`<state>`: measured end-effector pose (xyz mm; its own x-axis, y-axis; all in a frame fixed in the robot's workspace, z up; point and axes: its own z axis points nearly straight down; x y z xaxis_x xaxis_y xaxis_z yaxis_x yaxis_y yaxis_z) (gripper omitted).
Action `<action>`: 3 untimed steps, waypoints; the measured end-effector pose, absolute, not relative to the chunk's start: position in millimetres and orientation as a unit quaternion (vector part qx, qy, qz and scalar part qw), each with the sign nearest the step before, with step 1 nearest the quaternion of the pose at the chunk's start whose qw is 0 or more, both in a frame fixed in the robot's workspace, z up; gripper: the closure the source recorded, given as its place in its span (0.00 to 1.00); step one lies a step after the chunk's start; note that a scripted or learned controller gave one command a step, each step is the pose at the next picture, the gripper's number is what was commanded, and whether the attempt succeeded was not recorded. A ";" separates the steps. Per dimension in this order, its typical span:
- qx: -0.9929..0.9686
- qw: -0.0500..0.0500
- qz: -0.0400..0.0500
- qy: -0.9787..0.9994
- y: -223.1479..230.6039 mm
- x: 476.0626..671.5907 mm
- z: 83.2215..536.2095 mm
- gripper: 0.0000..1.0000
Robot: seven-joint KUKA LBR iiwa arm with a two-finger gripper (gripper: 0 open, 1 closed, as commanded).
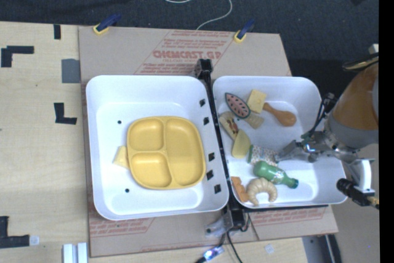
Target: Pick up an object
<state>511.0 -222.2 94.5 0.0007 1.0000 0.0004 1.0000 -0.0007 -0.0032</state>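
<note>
Two shallow white bins sit side by side on a cardboard sheet over the bench. The left bin (pixel 98 132) holds a yellow divided plate (pixel 166 152) with three compartments, lying flat near the middle, and a pale yellow wedge (pixel 119 157) peeks out from under its left edge.

The right bin (pixel 308 92) holds the loose toy foods. At its far left lies a watermelon slice (pixel 237 105), with a yellow cheese block (pixel 257 99) just to its right and a wooden spoon (pixel 280 113) beside that. Nearer along the left side are a sandwich-like piece (pixel 230 126) and a yellow-green wedge (pixel 241 145). A green bottle (pixel 274 173) lies on its side near the middle, touching a croissant (pixel 263 190) just nearer, and an orange piece (pixel 238 188) rests at the near left corner.

The arm (pixel 357 111) reaches in over the right rim. The gripper (pixel 294 149) hangs low over the bin's right half, just right of the bottle's far end. Whether it is spread or pressed together cannot be told from this angle, and nothing is seen between its tips.
</note>
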 end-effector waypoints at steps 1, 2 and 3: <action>-0.707 0.000 0.000 -0.708 -222.6 512.3 87.7 0.00; -0.706 0.002 -0.003 -0.708 -219.5 513.9 98.8 1.00; -0.707 -0.001 0.000 -0.708 -217.1 514.7 140.5 1.00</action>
